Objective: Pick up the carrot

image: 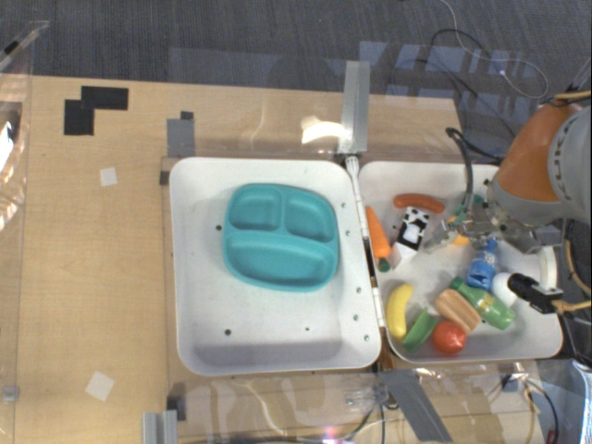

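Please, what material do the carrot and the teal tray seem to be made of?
The carrot looks like smooth moulded plastic: uniform orange, toy-like shape. The teal tray also seems plastic with a matte finish: even colour and softly rounded compartment walls. Neither can be confirmed by look alone.

The slim orange toy carrot (376,235), plastic by the look of it, lies flat in the right-hand shallow white bin (546,345), pressed along that bin's left wall. It runs lengthwise with the wall, one end toward the bin's far left corner, the other reaching about halfway down the wall. Its lower end looks slightly thicker. Nothing grips it.
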Available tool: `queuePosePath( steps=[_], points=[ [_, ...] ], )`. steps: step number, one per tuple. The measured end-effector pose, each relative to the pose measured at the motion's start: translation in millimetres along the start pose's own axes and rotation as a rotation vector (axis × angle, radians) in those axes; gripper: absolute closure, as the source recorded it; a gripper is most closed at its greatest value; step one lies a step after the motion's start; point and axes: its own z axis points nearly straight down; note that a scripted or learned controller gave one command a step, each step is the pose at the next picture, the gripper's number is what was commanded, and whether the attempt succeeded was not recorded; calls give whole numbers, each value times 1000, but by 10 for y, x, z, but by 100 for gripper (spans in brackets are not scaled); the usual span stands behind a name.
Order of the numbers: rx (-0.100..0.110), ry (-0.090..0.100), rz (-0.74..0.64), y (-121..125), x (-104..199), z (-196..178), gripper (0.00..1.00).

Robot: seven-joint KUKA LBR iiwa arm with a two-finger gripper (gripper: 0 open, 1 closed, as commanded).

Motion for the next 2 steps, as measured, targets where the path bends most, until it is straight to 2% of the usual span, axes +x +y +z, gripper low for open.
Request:
queuePosePath(
  steps=[1, 2],
  points=[
    [-8, -3, -10, 35, 10, -132, 100],
    [-7, -3, -11, 33, 11, -127, 0]
  ],
)
